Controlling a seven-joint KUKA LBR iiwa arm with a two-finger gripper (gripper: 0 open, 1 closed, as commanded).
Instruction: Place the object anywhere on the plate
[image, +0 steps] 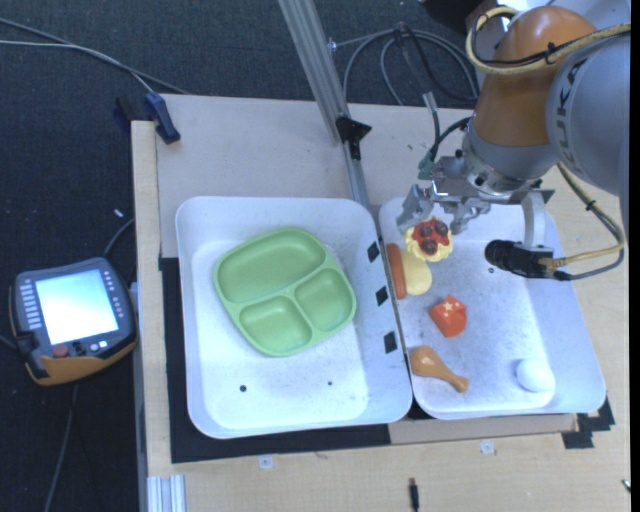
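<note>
Lettering "KUKA" is partly seen on the grey arm (590, 90). A green divided plate (285, 290) is set in the left bin (200, 330). A yellow-and-red toy (431, 238) is pinched by the gripper (436, 222) above the right bin (570, 330).

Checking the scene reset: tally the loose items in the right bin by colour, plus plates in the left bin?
Red: 2, pepper, berry piece
Yellow: 1, block
Orange-brown: 2, hot dog, drumstick
White: 1, egg
Green plate: 1
Total: 7
</note>
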